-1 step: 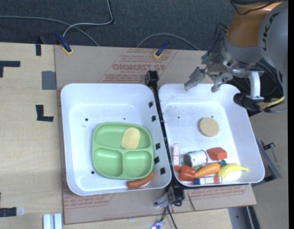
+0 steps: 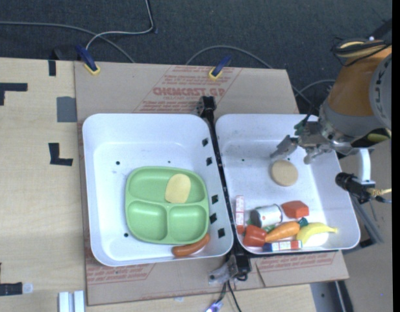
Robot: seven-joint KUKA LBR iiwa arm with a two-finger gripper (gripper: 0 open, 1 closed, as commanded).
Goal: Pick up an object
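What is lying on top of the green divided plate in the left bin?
One yellow, rounded item lies on the green divided plate, in its upper right compartment. The other two compartments show bare green. The item covers the plate surface beneath it. A sausage lies beside the plate, in the bin.

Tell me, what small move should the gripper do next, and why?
Probably lower straight down onto the tan round piece. The gripper hovers open just above it in the right bin, holding nothing, and that piece lies apart from the pile of toys.

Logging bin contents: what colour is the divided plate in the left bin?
Light green: the divided plate, seen from the overhead camera view.
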